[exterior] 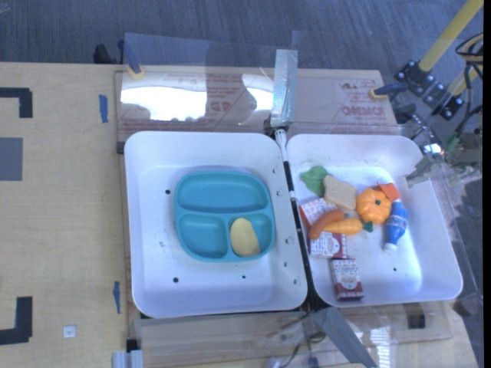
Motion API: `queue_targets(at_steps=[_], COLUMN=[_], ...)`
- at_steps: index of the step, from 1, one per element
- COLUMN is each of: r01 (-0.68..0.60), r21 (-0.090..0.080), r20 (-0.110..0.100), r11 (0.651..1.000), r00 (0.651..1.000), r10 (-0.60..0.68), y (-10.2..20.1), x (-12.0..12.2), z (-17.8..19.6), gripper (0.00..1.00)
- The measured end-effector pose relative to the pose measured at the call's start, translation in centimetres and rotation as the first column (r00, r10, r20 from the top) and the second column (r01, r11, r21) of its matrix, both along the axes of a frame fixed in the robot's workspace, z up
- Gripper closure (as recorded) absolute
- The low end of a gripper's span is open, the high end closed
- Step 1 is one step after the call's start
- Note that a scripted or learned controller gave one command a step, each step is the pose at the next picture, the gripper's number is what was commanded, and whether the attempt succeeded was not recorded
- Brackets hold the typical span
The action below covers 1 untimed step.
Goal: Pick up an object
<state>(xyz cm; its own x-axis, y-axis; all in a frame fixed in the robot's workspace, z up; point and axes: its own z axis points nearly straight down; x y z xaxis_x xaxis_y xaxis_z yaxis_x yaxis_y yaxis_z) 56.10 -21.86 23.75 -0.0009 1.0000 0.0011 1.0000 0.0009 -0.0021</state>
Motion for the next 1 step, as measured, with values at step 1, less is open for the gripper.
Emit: queue_targets(at_steps=[1], r01=[0.041], r21=[0.003], r20=[-0.010], r11=[0.999], r00=[0.999], r10=[-0.041], y=[4.09], x=[4.09], z=[-9.41], gripper=[0.00])
